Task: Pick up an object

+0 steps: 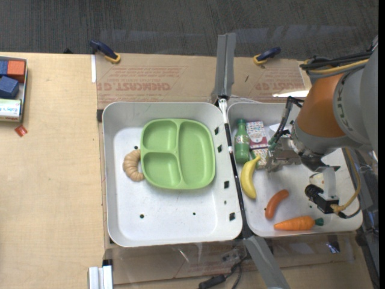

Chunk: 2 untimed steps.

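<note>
Yellow plastic banana [248,176] is lying along the right bin's [301,229] left wall, gripper [272,159] hovering just beside it, its jaw state impossible to tell.

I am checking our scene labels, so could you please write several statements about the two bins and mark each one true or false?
1. The green divided plate lies in the left bin. True.
2. The banana lies on the green plate. False: it lies in the right bin, near the divider.
3. The carrot lies near the right bin's front edge. True.
4. The green bottle lies in the left bin. False: it lies in the right bin.
5. The hand hovers over the right bin. True.
</note>
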Available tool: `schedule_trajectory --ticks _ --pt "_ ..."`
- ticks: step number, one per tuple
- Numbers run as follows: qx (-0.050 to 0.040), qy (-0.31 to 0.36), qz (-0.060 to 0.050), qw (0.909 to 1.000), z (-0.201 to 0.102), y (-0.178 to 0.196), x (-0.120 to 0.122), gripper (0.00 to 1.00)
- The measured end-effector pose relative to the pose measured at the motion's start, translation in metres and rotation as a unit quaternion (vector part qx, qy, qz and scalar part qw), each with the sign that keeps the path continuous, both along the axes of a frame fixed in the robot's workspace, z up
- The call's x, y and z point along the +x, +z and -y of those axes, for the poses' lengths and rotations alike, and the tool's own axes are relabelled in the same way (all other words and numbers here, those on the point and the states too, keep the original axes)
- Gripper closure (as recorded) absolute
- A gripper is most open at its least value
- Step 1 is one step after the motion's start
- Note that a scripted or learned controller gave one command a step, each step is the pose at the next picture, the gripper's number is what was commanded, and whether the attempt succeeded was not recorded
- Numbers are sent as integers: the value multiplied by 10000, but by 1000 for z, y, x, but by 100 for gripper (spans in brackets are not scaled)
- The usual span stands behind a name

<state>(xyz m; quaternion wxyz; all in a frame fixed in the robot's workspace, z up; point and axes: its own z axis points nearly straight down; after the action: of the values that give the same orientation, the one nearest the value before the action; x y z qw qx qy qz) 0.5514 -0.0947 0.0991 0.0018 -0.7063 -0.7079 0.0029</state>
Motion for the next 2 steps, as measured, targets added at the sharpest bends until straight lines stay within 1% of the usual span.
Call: schedule_trajectory --ticks 1,2 --pt "-1 -1 4 10000 0 0 0 0" --pt "-9 -13 21 10000 0 -8 65 0"
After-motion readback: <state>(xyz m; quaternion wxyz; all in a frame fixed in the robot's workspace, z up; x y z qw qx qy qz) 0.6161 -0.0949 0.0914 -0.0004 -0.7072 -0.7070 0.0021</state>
